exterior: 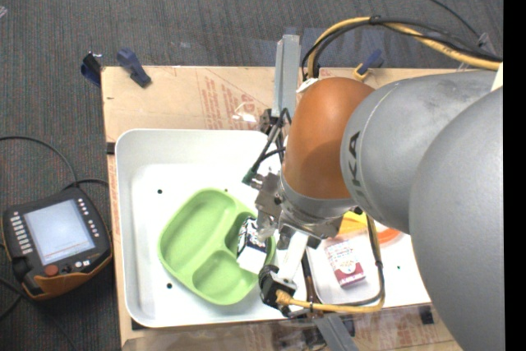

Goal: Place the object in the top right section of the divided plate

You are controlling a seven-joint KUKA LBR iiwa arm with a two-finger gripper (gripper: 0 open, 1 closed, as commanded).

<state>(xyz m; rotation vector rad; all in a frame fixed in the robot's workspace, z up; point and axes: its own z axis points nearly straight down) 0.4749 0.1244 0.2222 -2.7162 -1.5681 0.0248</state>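
The light green divided plate (205, 249) lies in the left white bin (136, 177), with three sections showing. My gripper (258, 246) hangs over the plate's right edge, below the orange band of the wrist (320, 140). A small white and dark object (248, 253) sits right at the gripper's tip, over the plate's right rim. The wrist and cabling hide how the object is held and whether it rests on the plate.
The right bin holds a small red and white box (345, 263) and an orange and yellow item (380, 233), both partly hidden by the arm. A teach pendant (53, 247) lies left of the bench. Blue clamps (131, 66) sit at the board's far left corner.
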